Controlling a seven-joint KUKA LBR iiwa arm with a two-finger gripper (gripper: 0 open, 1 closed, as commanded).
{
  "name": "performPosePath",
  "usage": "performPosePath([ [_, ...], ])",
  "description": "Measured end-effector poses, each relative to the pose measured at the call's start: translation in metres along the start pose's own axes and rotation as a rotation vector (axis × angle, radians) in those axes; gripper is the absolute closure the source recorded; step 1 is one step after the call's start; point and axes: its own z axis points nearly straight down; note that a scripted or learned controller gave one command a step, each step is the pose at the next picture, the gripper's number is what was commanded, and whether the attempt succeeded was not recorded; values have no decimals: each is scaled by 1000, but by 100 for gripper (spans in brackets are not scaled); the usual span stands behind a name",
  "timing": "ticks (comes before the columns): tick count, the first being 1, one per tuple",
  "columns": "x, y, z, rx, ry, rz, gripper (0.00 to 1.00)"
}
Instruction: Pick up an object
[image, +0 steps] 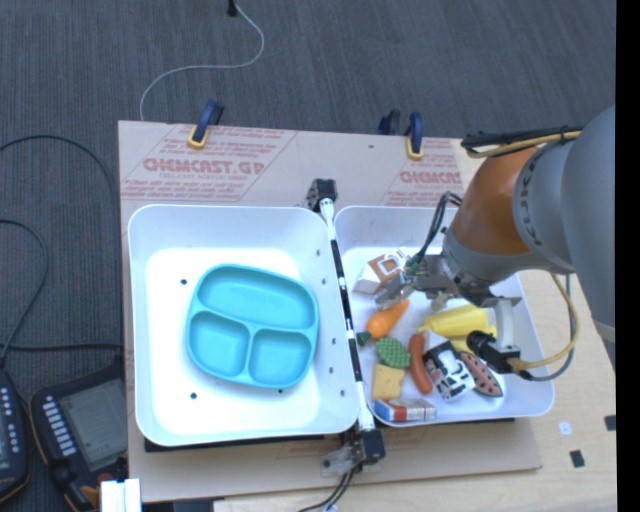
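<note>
In the right bin (535, 400), a heap of toy food waits to be picked from: an orange carrot (387, 320) at the near middle, a yellow banana-like piece (457, 321) just to its right, a green knobbly piece (392, 352) and a yellow block (387, 381) below them, and a red-and-white tube (406, 410) against the front wall. We see the gripper (405, 283) low over the carrot's upper end, beside a small brown-and-white box (384, 267); whether its fingers are spread or pressed together we cannot tell, since the wrist hides them. We judge the step in hand to be the reach and descent onto a target, with nothing visibly lifted. The next move, as we read it, calls for settling on one piece, likely the carrot, closing on it cleanly and rising straight. The crowding is the obstacle: pieces touch or overlap, so a neighbour could be nudged or caught. The left bin (150, 240) holds a blue divided plate (252, 326), well apart from the work.
</note>
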Motion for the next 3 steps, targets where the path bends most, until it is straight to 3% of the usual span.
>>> performPosePath([
  [1,0,0,-10,0,0,0,100],
  [2,0,0,-9,0,0,0,0],
  [3,16,-72,9,-5,0,0,0],
])
